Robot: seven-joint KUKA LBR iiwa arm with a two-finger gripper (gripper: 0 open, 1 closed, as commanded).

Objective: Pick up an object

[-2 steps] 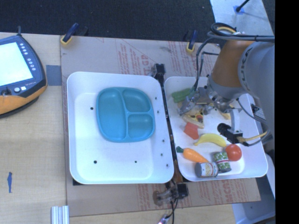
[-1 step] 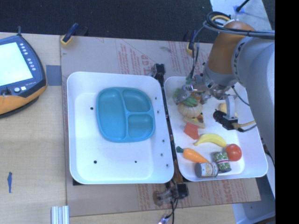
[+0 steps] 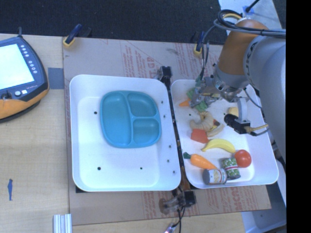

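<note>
Gripper (image 3: 200, 98) of mine sits low at the right bin's (image 3: 262, 178) far end among toys. Whether it grips anything, I cannot tell. Banana (image 3: 218, 145) lies nearer.

The arm (image 3: 265, 76) is showing a broad, smooth grey casing that is swelling into a rounded bulk along the right; above the wrist an orange band (image 3: 238, 50) is wrapping the limb, catching a soft highlight on its curved top; black cables (image 3: 228, 19) are looping over that band (one thinner line is trailing down its left side); below the orange, a darker grey metal collar is narrowing toward the gripper (image 3: 201, 97), whose small dark parts are looking cluttered and too blurred to make out in detail.
</note>
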